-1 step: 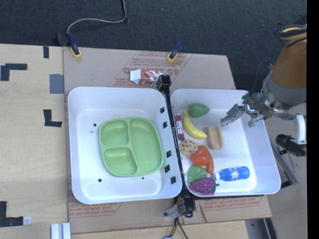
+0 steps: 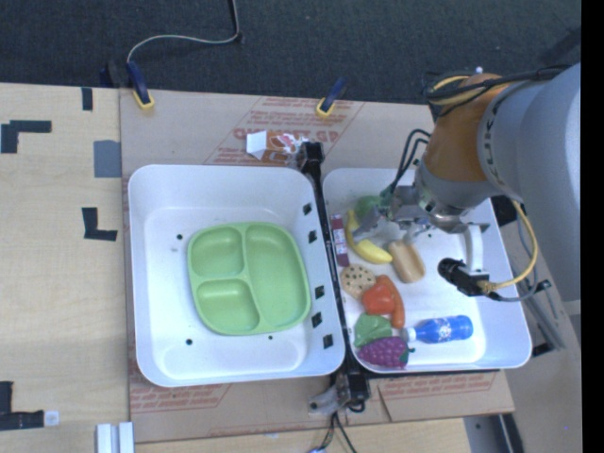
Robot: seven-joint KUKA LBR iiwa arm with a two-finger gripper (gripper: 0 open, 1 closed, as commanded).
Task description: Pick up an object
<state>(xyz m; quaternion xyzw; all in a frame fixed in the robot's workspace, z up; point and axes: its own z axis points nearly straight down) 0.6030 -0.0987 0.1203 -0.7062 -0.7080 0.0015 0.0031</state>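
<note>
You are looking down at a slant on a light wooden tabletop (image 2: 57,281) with 2 shallow white plastic bins side by side on a sheet of brown cardboard (image 2: 208,130).

The left bin (image 2: 156,192) sits centre-left of the frame. It holds a light green plastic plate with 3 compartments (image 2: 249,277), lying flat near the bin's middle.

The right bin (image 2: 505,338) sits centre-right and holds a cluster of toy food, mostly along its left half. From the upper part downward: a yellow plastic banana (image 2: 366,249), a tan bread-roll shape (image 2: 407,261) touching the banana's right end, a round brown speckled cookie (image 2: 357,279), a red-orange pepper-like piece (image 2: 383,297), a green leafy piece (image 2: 371,327), and a purple bunch of grapes (image 2: 385,352) at the bin's lower edge. A small blue bottle with a white cap (image 2: 442,329) lies on its side to the right of the green piece.

The grey arm with its orange band (image 2: 462,144) reaches in from the right of the frame, above the right bin's upper half. Its pincer (image 2: 392,217) hangs just above the banana and the bread roll. You cannot tell here if the pincer is open or closed, and nothing is visibly gripped.
</note>
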